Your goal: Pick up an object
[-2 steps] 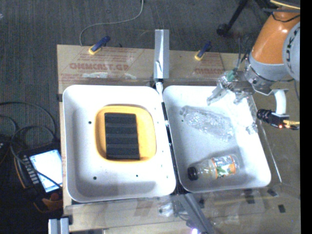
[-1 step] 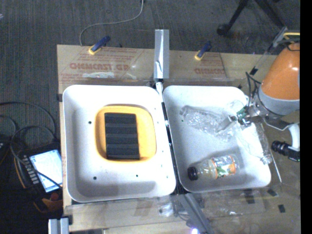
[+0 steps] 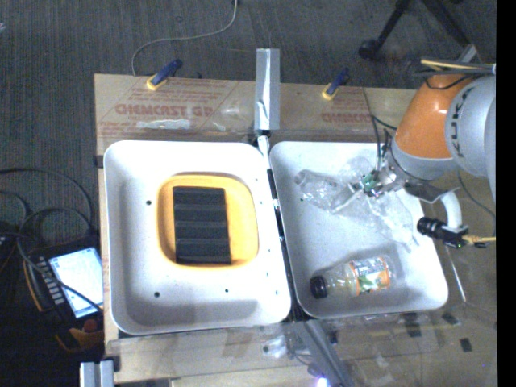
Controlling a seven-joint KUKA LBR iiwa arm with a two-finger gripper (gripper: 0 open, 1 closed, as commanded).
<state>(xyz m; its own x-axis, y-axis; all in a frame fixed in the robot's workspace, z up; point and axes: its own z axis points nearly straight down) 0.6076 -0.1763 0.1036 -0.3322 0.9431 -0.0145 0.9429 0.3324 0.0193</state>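
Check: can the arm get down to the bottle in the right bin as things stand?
Probably yes. The bottle lies on its side alone near the front of the right bin, nothing on top of it. The crumpled clear plastic sits apart, farther back, under the arm.

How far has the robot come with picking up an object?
Done: the arm has reached over the right bin. In hand: the gripper sits at the crumpled clear plastic; a grasp cannot be confirmed. Left: lifting something. The bottle and the yellow-and-black object lie untouched.
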